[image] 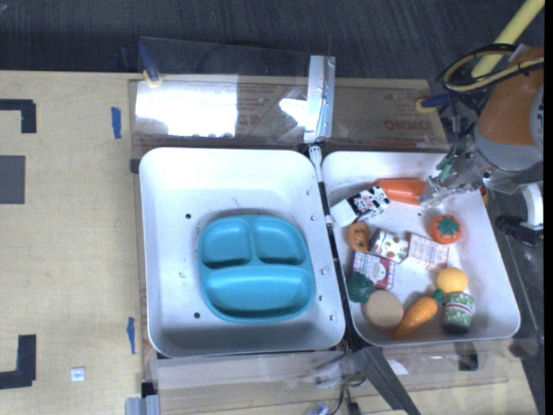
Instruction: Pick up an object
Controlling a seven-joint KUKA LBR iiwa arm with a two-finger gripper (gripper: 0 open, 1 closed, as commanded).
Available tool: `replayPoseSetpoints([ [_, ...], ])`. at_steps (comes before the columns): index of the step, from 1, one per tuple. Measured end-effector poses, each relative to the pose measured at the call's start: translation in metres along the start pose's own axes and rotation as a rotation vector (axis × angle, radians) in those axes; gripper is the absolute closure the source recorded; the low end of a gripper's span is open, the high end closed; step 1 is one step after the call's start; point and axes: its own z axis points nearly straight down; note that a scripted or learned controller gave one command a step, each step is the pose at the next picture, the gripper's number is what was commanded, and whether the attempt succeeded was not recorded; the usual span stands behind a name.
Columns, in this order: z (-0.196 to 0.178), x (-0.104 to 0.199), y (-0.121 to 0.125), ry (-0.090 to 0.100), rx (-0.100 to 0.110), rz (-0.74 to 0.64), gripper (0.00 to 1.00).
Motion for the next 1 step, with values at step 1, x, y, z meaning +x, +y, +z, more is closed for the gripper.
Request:
replayPoseSetpoints([
  [1, 0.0006, 0.0002, -0.0002, 0.000, 0.001, 0.000, 0.00],
])
